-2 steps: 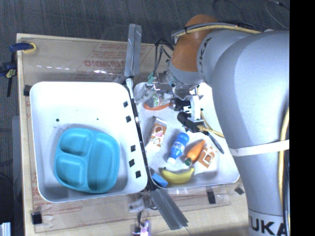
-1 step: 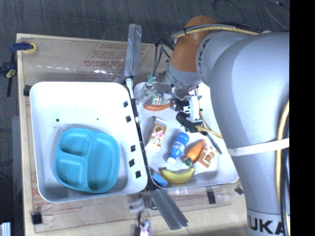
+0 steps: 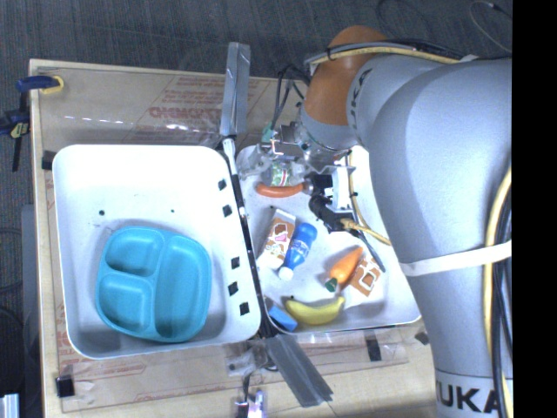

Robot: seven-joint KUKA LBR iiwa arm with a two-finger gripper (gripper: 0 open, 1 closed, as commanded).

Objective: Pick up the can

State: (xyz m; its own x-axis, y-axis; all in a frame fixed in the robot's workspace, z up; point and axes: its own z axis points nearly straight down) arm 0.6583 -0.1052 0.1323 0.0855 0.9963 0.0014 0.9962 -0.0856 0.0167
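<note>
Gripper [image 3: 283, 159] sits low at far end of right bin [image 3: 392, 307], approx over can [image 3: 279, 174]; can't tell its grip. Pickup not confirmed, lift left.

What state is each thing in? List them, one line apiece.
blue tray: lying flat in the left bin, compartments bare.
blue bottle: on its side in the right bin, cap toward the banana.
banana: lying whole, unpeeled.
carrot: lying on a small carton.
sausage: lying flat near the gripper.
can: partly hidden beneath the wrist; upright or tipped, cannot tell.
gripper: low over the right bin's far end.
</note>
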